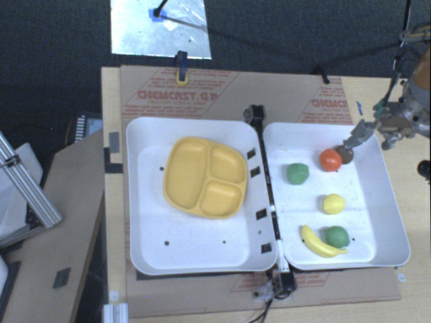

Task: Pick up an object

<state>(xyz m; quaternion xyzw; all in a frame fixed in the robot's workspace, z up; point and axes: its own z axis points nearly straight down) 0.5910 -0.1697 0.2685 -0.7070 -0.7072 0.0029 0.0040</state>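
**Gripper low beside the tomato, grasp unproven**

The main risk is a glancing contact. The gripper (348, 152) sits at the right edge of the orange-red tomato (329, 159), apparently touching or all but touching it, and nothing shows the fruit between the fingers. A round, smooth piece like this is likely to roll if pushed from one side, so a closing or descending move that meets it off-centre could send it leftward, away from the gripper, toward the green round fruit (297, 173). A lift from here could also come up with nothing. Whether the fingers are spread or pressed together cannot be told, since the tip reads as a single dark shape from this angle.

The tomato lies just left of the gripper tip, near the far wall of the right bin (384, 180). Nearer the camera than the gripper lie a lemon (333, 204), then a banana (319, 242) touching a second green fruit (337, 235), all well apart from it. Far to the gripper's left, the left bin (145, 247) holds a yellow divided plate (205, 177).
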